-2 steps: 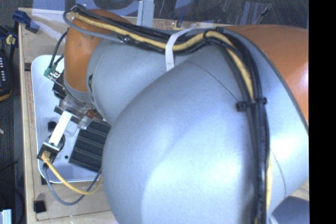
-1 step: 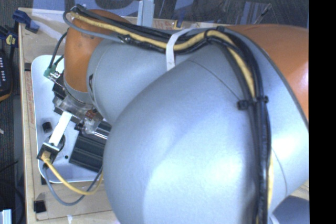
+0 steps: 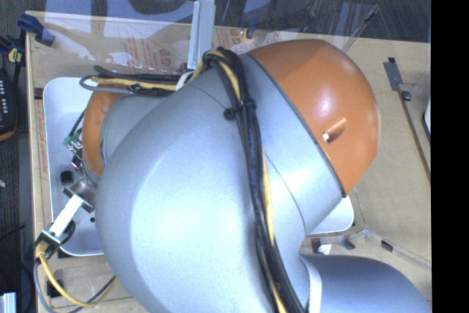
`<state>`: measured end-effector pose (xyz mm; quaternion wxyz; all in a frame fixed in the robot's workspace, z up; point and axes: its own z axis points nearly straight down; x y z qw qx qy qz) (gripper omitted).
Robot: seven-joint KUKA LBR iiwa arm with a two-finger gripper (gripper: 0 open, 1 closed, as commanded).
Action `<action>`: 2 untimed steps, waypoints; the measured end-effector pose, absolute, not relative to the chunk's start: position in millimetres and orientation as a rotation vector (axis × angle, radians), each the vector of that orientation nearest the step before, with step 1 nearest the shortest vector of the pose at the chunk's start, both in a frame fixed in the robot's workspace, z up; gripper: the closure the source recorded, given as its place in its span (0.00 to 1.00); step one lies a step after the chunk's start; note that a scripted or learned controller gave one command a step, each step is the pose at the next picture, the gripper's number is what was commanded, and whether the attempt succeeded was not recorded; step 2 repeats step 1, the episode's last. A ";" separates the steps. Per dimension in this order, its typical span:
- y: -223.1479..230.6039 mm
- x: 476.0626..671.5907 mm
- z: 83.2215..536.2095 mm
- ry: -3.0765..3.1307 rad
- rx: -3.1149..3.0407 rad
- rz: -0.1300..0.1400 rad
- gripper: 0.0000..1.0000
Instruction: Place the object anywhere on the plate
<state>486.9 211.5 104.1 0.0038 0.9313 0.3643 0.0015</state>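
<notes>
Plate hidden, arm (image 3: 220,187) over L bin (image 3: 53,128)

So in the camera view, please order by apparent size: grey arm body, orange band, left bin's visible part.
1. grey arm body, though nearness to the camera inflates it
2. orange band
3. left bin, mostly covered

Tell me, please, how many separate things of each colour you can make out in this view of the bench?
Grey, the curved metal arm casing: 1
Orange, the domed band on the arm: 1
White, the shallow plastic bin: 1
Black, the cable bundle running along the arm: 1
Yellow, the thin cable at the lower left: 1
Total: 5
</notes>
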 end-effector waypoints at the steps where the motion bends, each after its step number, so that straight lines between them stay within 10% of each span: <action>1: 143.1 476.4 273.0 1.124 2.936 0.001 0.00; 2: 143.1 476.4 273.0 1.124 2.936 0.001 0.00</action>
